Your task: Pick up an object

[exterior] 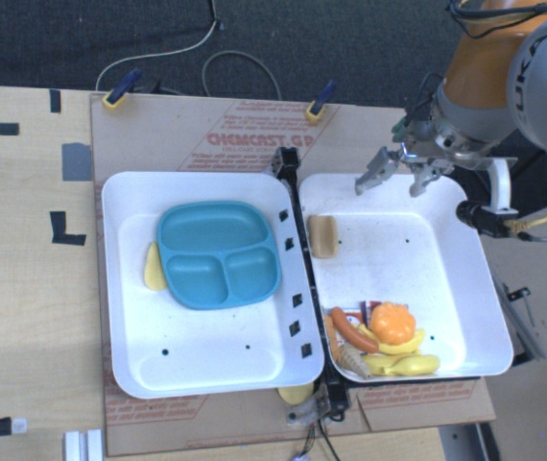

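Bench: cardboard sheet [245, 137] under two white bins, dark carpet behind.
Gripper [395, 177]: above far rim of right bin [446, 257], fingers spread, nothing between them.
Toward camera from gripper: heap of toy food [384, 339] in near corner.
Beside gripper, lower left: tan block [322, 235].
Left bin [130, 286]: blue tray [220, 254], well apart.

Both bins [120, 257] present smooth, glossy white plastic. Blue divided tray [220, 254]: smooth plastic, slight sheen. Board [245, 137] beneath: matt brown cardboard, printed red. Surface [24, 286]: pale wood-grain finish. Pincer [395, 169]: bare grey metal.
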`<control>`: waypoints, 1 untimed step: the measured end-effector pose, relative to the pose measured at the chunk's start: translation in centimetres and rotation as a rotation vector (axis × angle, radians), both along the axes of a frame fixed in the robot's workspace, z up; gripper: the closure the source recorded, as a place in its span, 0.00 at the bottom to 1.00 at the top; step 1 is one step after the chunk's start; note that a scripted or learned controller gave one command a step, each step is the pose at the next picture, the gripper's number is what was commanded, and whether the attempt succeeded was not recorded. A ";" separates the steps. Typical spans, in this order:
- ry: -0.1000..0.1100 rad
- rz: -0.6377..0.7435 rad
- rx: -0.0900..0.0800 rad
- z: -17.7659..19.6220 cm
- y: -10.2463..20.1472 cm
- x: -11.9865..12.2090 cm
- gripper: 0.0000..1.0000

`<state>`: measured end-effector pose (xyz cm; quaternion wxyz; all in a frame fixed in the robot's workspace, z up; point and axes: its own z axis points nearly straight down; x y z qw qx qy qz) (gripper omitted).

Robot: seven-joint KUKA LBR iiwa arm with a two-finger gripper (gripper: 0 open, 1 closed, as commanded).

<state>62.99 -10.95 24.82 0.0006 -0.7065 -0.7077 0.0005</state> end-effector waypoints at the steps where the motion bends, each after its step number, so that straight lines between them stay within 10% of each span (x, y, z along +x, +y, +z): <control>1: 0.002 0.001 -0.001 -6.7 2.8 1.5 0.00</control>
